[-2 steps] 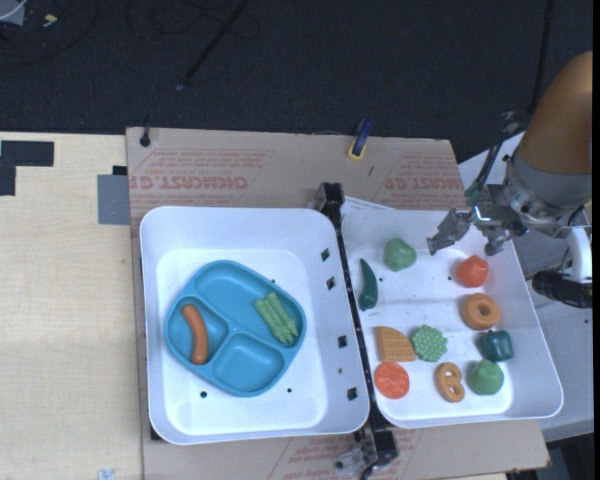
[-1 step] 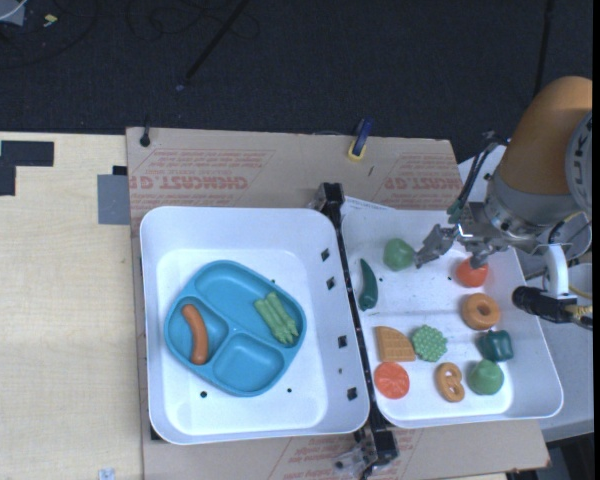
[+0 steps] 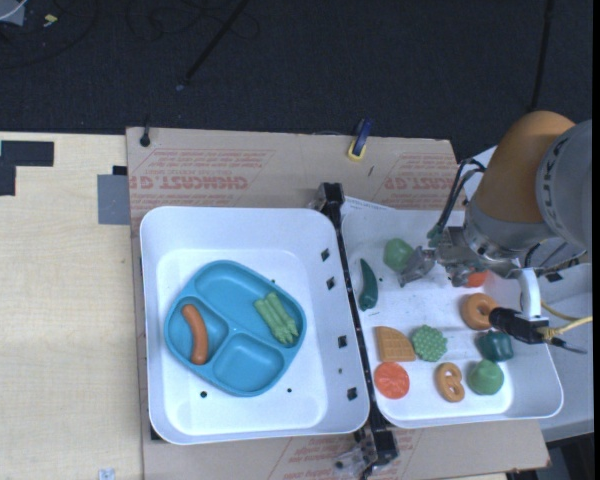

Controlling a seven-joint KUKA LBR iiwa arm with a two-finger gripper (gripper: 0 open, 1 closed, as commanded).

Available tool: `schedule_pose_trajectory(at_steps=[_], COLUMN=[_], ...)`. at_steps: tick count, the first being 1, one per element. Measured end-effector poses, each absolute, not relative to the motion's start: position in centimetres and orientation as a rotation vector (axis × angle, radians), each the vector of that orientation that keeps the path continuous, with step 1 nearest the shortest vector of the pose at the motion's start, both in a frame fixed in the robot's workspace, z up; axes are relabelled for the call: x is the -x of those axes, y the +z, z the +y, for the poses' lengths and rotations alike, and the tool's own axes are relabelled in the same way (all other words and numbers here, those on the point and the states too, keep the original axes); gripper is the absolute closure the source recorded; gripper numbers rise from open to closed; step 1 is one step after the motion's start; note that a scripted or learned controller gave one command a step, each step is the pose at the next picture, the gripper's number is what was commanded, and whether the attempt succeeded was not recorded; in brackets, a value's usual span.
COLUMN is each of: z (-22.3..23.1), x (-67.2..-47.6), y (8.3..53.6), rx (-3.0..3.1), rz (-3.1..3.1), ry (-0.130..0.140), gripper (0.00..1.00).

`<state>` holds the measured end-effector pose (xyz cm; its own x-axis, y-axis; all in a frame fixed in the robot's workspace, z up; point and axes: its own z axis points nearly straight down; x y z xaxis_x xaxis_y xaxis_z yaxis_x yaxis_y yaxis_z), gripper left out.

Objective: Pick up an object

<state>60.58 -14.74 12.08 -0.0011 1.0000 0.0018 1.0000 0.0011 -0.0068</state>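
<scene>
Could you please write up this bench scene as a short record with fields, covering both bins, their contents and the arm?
left bin: holds a blue divided plate
plate contents: sausage in one compartment, green beans in another
right bin: holds loose toy foods
right bin items: green round piece, dark green pepper, donut, orange wedge, broccoli, tomato, pretzel, green apple
arm: reaches in from the right, over the right bin
gripper: beside the green round piece; grasp cannot be judged

A divided plate (image 3: 235, 328) is set in the left bin (image 3: 170, 238). A sausage (image 3: 195, 332) and beans (image 3: 277, 316) are held in it. Toy foods are scattered in the right bin (image 3: 540, 403).
</scene>
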Motion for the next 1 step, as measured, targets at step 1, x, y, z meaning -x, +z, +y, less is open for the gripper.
schedule_pose_trajectory(at_steps=[1], z=[-14.48], x=[-60.52], y=[8.51], rx=[2.218], rz=[-2.218], ry=[0.004], gripper=[0.00])
